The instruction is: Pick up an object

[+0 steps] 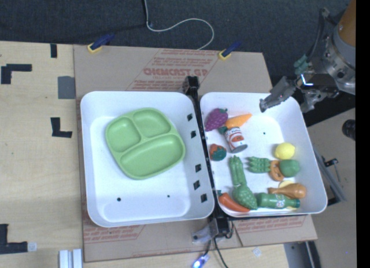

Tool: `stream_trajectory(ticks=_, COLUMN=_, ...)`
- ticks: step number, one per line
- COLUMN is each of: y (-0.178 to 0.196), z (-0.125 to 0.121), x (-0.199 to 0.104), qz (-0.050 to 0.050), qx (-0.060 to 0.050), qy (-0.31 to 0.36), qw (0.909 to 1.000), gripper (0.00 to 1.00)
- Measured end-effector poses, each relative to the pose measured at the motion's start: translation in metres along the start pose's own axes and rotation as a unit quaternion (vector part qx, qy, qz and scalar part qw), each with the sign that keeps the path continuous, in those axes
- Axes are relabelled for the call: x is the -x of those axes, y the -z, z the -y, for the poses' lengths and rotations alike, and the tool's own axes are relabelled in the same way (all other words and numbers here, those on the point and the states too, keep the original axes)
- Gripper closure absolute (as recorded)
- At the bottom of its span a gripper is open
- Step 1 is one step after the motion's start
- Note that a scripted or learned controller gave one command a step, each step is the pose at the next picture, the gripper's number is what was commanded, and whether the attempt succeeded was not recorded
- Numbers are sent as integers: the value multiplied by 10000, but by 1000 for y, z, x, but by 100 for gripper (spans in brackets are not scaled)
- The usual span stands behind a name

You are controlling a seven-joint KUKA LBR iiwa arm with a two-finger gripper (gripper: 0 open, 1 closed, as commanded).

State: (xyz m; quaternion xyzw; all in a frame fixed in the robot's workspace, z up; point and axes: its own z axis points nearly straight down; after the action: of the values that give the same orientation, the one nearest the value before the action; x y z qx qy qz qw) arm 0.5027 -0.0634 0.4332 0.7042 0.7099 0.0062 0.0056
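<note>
Tool (289, 91) hangs over the upper right rim of the right bin (309, 145), high above the toys. I read one dark finger jutting left toward the bin's middle; I cannot tell whether the tool is spread or pressed together from this angle. Nothing sits in it that I can see.

Candidates all lie below and left of the tool, in the right bin. Nearest: the orange carrot (241, 119) and the small can with the red label (235, 138), the can lying tilted, touching the carrot's lower side. Further left of those, the purple grape bunch (215, 118) against the dividing wall. Below the tool: the yellow lemon (284, 151), just above a green round fruit (290, 167). Lowest: a jumble of green vegetables (240, 186) and a green bottle (277, 201) along the near wall, packed touching, likely hard to separate.

Left bin (92, 145) is well away, carrying a green divided plate (145, 142).

My judgement: approach not begun in earnest; no descent yet. The lemon or the can look like the cleanest picks, each having some bare floor beside it.
</note>
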Motion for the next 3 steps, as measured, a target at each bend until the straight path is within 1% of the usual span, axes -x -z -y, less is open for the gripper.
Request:
stream_trajectory(ticks=1, y=0, z=-1, x=3, qz=12, qx=-87, qy=-28, qw=10000, gripper=100)
stream_trajectory(ticks=2, y=55, z=-5, x=-98, qz=-5, qx=-57, qy=19, qw=10000, gripper=100)
stream_trajectory(ticks=3, y=72, z=17, x=-85, qz=7, qx=-87, qy=-34, qw=10000, gripper=100)
